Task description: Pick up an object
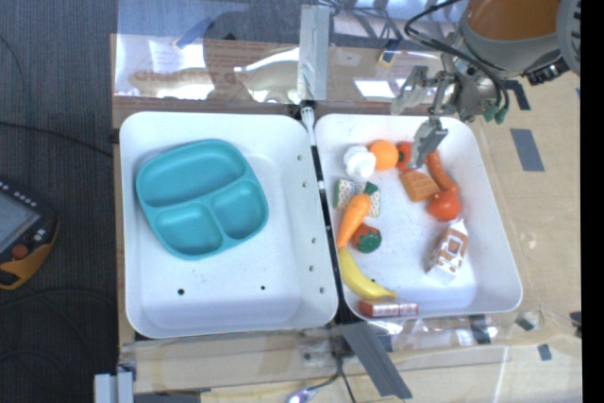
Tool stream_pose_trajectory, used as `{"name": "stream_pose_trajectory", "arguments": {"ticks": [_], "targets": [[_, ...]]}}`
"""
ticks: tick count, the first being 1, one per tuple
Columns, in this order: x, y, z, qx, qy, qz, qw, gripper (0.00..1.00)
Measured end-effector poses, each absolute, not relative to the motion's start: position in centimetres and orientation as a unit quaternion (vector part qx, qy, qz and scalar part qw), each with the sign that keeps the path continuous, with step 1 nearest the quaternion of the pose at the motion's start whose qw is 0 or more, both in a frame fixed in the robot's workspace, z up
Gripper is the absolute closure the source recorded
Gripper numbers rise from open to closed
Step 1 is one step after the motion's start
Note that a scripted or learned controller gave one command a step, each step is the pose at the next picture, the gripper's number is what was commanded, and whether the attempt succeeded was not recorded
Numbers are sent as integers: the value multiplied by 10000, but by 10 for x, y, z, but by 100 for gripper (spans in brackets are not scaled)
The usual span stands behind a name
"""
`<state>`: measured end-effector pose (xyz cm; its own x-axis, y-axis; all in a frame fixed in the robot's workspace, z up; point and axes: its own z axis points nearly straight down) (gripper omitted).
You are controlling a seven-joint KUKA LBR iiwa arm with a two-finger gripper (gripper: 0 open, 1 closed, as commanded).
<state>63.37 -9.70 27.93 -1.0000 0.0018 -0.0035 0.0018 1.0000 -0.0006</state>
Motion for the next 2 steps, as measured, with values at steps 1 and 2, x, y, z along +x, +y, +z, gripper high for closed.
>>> {"name": "stream_pose_trajectory", "arguments": {"ticks": [1, 2], "targets": [[637, -131, 162, 447, 9990, -2, 9, 0], [651, -120, 98, 528, 9986, -22, 87, 0]]}}
